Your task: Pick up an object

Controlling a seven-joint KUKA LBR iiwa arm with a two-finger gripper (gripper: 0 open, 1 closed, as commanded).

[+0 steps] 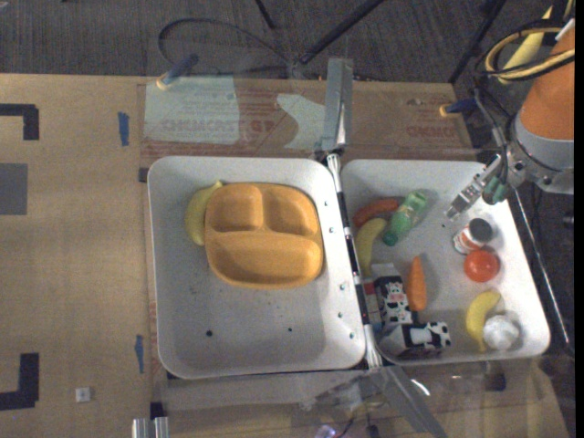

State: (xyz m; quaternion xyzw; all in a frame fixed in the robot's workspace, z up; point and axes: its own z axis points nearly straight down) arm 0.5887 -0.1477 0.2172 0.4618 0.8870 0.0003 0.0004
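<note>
While no label reads clearly, left bin [173,336] holds orange tray [263,233], right bin [529,313] a green bottle [404,217], tomato [481,265]; end effector [459,204] state unclear.

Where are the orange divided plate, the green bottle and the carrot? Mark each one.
orange divided plate [263,234], camera view, on the ridge between its compartments.
green bottle [405,217], camera view, on the middle of its body.
carrot [416,284], camera view, on the middle of its length.
</note>
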